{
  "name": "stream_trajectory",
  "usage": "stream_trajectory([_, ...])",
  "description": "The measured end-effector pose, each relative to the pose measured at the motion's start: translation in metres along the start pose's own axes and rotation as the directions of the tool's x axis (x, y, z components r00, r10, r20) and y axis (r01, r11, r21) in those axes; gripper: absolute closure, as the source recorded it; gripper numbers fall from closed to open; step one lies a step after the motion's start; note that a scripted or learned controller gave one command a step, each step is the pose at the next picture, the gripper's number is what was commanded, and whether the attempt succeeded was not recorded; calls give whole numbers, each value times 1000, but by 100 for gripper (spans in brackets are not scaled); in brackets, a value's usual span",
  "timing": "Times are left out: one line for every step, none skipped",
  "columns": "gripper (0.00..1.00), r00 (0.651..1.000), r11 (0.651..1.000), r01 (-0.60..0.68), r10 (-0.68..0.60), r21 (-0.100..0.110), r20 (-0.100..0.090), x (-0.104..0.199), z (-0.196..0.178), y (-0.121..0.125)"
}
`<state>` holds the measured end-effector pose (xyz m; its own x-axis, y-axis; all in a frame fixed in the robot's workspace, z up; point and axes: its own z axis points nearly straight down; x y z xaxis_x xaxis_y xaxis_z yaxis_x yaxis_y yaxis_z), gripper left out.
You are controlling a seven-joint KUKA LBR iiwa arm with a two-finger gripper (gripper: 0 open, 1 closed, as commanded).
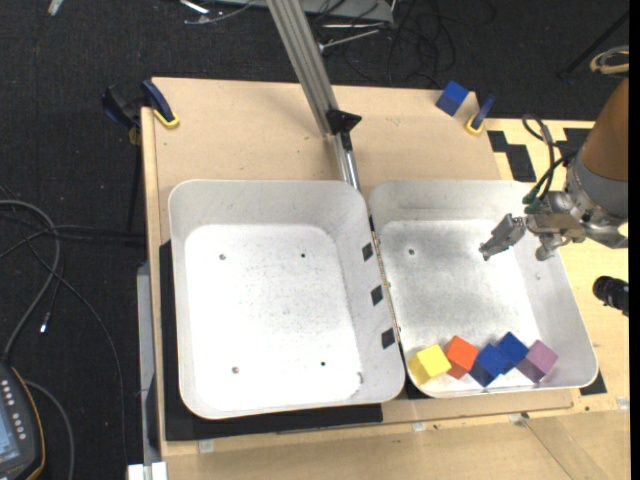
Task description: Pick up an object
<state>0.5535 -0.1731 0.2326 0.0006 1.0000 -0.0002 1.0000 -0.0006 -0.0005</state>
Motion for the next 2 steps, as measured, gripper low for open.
stream_trajectory([0,1000,1000,9,-9,8,-5,75,68,-20])
stream_trajectory([0,1000,1000,6,-6,-11,2,78,-21,4])
